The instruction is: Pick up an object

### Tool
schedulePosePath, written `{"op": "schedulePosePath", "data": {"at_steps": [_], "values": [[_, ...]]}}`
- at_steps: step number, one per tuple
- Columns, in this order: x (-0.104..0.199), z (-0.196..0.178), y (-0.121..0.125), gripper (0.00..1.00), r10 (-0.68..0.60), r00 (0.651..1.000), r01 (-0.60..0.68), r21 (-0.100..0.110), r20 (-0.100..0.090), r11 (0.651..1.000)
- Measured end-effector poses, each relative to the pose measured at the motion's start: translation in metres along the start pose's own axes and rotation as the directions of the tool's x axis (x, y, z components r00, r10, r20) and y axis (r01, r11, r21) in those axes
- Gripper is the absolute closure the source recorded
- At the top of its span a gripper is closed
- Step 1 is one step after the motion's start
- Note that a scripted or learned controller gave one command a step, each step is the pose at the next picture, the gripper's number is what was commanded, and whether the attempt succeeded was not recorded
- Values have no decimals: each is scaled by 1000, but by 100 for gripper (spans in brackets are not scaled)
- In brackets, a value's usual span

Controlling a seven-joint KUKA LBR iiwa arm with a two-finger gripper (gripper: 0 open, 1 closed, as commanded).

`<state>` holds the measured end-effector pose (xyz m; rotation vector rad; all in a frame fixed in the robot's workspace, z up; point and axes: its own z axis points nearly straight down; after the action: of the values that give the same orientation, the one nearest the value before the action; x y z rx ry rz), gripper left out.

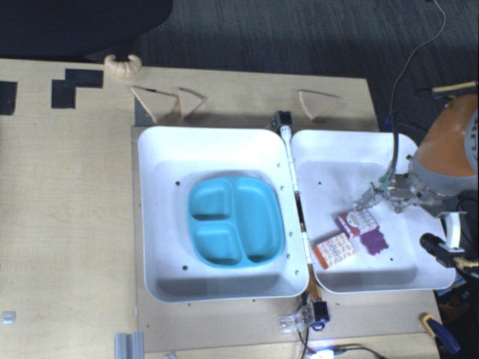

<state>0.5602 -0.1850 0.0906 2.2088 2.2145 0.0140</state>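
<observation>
Low in the right bin [329, 149], toward its near left corner, lies a small flat packet [334, 250], orange at one end and white over most of its face. Touching it on the right is a purple packet [373, 240], with a small printed sachet [359, 221] just above. All three look light, thin and soft, likely to crumple or slide on the smooth floor; the orange packet seems best taken across its short width, near the middle, since it lies slightly apart at its left end. The gripper [368, 199] hangs just above the sachet, its thin fingers pointing down-left; whether they stand spread or closed I cannot tell, and nothing shows between them. A blue tray [236, 220] with three compartments sits in the left bin [161, 200].
</observation>
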Motion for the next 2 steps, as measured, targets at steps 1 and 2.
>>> {"op": "schedulePosePath", "data": {"at_steps": [1,2], "values": [[1,-12,3,100,-2,1000,2,-7,-1,1000],[1,-11,2,0,-2,1000,2,-3,-2,1000]]}}
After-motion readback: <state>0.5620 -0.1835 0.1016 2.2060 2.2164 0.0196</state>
